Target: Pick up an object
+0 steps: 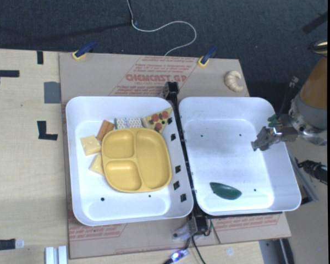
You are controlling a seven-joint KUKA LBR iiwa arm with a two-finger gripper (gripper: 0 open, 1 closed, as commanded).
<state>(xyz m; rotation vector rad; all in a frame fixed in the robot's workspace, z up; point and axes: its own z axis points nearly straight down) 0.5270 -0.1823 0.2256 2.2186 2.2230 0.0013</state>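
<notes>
One dark green object [226,191], one yellow tray [136,159]; jaws [262,141] perhaps spread, cannot tell

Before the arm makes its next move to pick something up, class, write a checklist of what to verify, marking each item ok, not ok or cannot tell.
1. Something lies in the right bin to pick: ok, a dark green object near its front wall.
2. Green object free of neighbours: ok, nothing touches it.
3. Hand over the green object: not ok, it hangs at the bin's right side, well behind it.
4. Hand carries nothing: cannot tell.
5. Left bin items easy to grasp: not ok, the yellow divided plate overlaps the small pieces.
</notes>
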